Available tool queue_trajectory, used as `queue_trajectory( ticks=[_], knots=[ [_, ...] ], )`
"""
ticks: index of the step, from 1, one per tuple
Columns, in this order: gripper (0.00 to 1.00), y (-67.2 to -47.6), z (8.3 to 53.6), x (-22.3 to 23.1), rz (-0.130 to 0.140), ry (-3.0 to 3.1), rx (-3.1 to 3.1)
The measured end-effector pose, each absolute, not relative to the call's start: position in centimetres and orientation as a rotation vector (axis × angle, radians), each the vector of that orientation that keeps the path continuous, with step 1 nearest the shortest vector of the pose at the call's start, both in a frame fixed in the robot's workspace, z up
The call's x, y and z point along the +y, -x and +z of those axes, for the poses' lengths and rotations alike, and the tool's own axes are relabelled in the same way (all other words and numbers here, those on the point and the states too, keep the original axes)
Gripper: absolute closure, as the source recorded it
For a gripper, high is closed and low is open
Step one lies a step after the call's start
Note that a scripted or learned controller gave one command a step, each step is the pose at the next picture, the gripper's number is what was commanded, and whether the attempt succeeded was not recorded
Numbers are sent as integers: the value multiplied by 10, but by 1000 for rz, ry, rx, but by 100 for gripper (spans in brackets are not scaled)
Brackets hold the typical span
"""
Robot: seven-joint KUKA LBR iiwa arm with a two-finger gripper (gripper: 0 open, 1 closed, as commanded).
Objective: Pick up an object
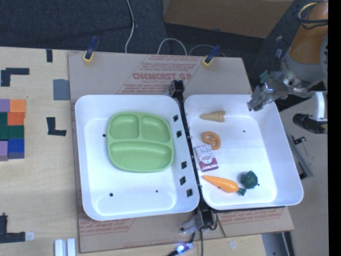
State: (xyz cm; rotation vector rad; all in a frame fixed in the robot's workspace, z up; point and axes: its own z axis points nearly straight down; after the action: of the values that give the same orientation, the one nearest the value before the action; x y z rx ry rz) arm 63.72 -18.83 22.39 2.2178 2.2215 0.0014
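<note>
The left bin (88,143) is being occupied by a green divided plate (140,142) lying near its middle, while the right bin (277,143) is being shared by smaller things. A carrot (221,183) is lying near the front edge, with a dark green toy (248,179) just beside its leafy end toward the front right corner. A small pink packet (205,158) is resting against the left wall, a pretzel (211,139) is sitting just behind it, and a cone (212,116) is lying nearer the back edge. The gripper (257,102) is being held over the back right corner of the right bin; whether it is open or closed cannot be told. Nothing is judged as grasped. From this corner, a descent is likely to be wasted on bare floor or the rim, since every item is lying well apart from it.
</note>
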Motion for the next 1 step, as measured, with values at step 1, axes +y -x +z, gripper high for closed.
queue_trajectory(
  ticks=[1],
  knots=[
    [100,-638,248,-188,1,-2219,2222]
  ],
)
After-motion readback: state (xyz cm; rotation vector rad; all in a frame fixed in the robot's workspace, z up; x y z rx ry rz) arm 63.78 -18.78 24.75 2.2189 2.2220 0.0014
